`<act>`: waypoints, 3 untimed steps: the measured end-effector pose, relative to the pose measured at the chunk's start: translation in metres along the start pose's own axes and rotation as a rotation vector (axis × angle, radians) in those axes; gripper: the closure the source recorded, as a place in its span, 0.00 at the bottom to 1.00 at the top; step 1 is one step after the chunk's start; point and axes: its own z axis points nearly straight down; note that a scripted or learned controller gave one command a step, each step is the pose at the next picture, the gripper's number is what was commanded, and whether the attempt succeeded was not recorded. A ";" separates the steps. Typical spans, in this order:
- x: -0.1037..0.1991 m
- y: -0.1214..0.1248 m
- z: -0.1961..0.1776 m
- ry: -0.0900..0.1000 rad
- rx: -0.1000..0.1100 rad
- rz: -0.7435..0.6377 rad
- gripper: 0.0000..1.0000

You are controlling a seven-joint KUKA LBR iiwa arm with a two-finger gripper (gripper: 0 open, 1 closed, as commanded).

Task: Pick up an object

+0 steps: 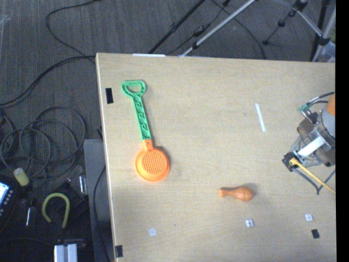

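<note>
Camera view: the gripper point(297, 161) hangs at the bench's point(218, 91) right edge, well apart from the sieve point(146, 141) and nearer the orange drumstick point(238, 193), both lying loose, flat and reachable. Whether its jaws are apart, I cannot tell.

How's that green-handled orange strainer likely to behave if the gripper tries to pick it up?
The strainer looks like thin plastic, so probably light and fairly stiff. It lies flat on the bench, which may leave little for fingers to get under. Its long handle and round head suggest it could pivot if grabbed off-centre.
</note>
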 end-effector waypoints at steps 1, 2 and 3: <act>0.000 0.000 0.000 0.000 0.000 0.000 0.00; 0.007 0.017 0.013 0.002 0.001 -0.317 0.00; 0.046 0.032 0.021 0.001 -0.001 -0.525 0.00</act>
